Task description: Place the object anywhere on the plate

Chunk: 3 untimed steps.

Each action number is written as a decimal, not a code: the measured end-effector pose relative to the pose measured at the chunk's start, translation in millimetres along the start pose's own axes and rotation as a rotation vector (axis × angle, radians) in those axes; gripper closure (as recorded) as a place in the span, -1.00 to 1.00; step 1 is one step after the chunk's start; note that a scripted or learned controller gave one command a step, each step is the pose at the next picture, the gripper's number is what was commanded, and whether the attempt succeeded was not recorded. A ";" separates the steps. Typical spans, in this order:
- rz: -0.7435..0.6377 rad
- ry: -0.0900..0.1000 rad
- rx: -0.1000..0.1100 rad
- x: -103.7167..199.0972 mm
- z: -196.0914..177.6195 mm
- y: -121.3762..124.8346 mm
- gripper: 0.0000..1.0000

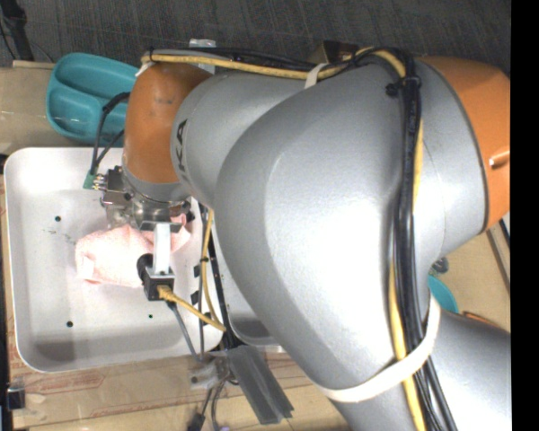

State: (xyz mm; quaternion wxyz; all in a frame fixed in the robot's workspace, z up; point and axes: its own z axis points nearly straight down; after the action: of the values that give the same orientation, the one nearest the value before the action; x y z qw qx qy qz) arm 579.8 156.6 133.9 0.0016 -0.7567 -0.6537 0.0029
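A crumpled pale pink cloth (108, 257) lies in the left white bin (36, 241), near its middle. My gripper (136, 215) reaches down right over the cloth's upper right part, and the wrist hides where its tips meet the fabric. The arm's big grey body covers the right half of the view.
A teal plastic container (83, 92) sits on the bench beyond the left bin's far edge. The bin's left and near floor shows bare white with a few small dark holes. The wooden bench edge runs along the front.
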 end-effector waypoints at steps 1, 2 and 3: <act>-0.073 0.001 -0.003 -28.5 -54.1 47.4 1.00; -0.155 0.002 -0.004 -31.9 -65.6 81.2 1.00; -0.140 0.000 -0.001 -5.4 -78.7 15.4 1.00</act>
State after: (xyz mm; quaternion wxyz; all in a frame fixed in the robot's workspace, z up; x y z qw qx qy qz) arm 594.8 149.2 212.5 0.0012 -0.7093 -0.7049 0.0023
